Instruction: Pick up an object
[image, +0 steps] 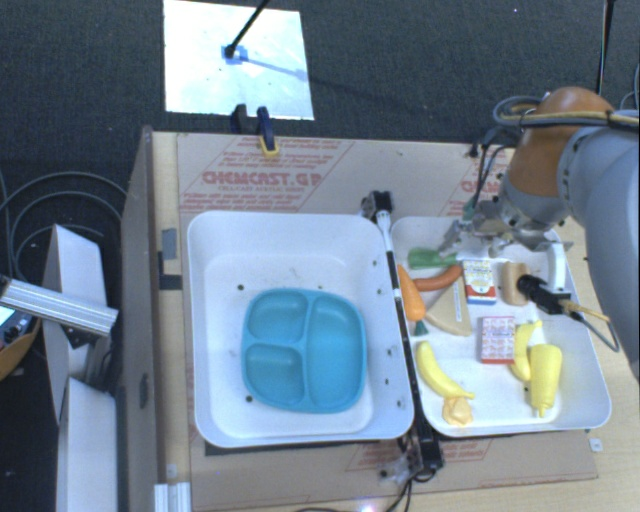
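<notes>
Two shallow white bins sit on brown board. My gripper (478, 228) hangs over the right bin's (590, 405) far corner above a green toy vegetable (428, 258), seemingly my target; its grip state I cannot tell.

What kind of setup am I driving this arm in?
Probably a lab test bench for robot picking: two white bins on a board, toy food like a banana, a blue divided plate, loose cables.
</notes>
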